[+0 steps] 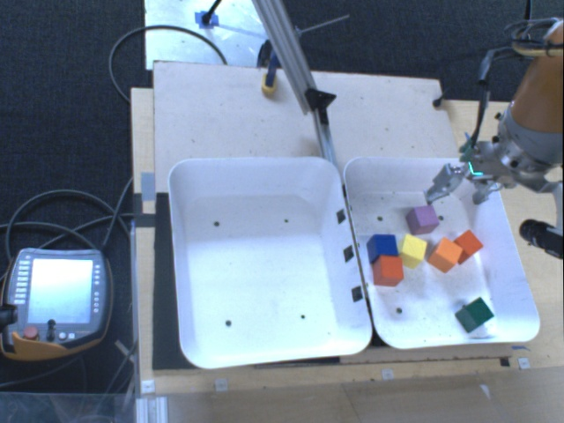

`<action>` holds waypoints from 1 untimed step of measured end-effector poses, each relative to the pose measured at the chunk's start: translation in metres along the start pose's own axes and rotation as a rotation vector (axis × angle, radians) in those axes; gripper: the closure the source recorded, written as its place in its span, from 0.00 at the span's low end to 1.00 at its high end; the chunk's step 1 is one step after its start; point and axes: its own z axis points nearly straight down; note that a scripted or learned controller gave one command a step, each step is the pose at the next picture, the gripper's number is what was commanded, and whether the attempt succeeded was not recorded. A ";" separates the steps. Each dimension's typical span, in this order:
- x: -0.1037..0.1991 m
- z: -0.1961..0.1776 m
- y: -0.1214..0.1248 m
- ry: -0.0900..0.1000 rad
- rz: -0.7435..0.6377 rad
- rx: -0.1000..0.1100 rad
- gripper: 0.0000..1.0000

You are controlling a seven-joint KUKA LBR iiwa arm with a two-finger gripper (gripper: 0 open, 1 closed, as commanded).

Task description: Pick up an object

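Several small cubes lie in the right bin: a purple one, a blue one, a yellow one, a red one, an orange one, a second red-orange one and a green one apart near the front. My gripper hangs over the far right part of that bin, just above and to the right of the purple cube. Its fingers are spread open with nothing between them.
The left bin stands beside the right one, with a black-marked divider edge between them. A metal rod slants down from the back towards the bins. A teach pendant lies on the floor at the left.
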 end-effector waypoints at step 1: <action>0.000 -0.002 0.001 -0.001 0.000 -0.003 0.00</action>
